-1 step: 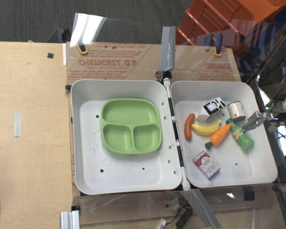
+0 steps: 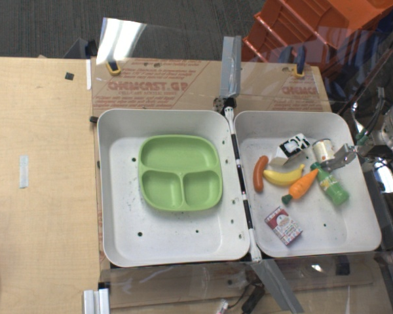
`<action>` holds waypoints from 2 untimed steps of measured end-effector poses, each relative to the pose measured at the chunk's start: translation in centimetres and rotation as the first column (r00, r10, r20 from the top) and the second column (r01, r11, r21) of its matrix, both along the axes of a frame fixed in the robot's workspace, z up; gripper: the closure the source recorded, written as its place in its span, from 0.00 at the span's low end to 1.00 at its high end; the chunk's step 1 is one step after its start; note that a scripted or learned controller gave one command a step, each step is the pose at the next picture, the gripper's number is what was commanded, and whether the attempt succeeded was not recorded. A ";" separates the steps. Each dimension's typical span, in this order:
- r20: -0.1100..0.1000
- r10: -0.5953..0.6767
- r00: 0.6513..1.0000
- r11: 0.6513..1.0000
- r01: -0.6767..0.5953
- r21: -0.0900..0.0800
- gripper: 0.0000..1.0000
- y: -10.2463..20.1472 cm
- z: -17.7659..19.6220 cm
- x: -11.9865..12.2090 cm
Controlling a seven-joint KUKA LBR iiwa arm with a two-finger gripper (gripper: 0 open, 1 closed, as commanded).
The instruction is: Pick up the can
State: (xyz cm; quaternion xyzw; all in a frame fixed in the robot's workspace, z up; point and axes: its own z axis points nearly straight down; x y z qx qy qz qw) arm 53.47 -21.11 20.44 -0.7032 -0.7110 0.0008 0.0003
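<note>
The can [image 2: 322,150] is a small pale cylinder lying on its side near the back right of the right bin [image 2: 354,241]. My gripper [image 2: 338,159] reaches in from the right, just to the right of the can and slightly nearer the camera, over the top of a green bottle [image 2: 335,191]. Nothing is seen held in it. A black-and-white object [image 2: 293,145] lies directly left of the can.
Near the can lie a carrot [image 2: 302,183], a banana [image 2: 283,175] and a red sausage [image 2: 259,173]. A red box [image 2: 283,226] sits toward the front. The left bin [image 2: 118,227] holds a green divided plate [image 2: 181,173].
</note>
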 end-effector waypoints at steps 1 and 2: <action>0.006 -0.056 0.998 0.998 0.056 0.011 0.00 -0.1 -11.1 5.8; 0.009 -0.056 0.998 0.998 0.056 0.004 1.00 -0.4 -10.1 5.8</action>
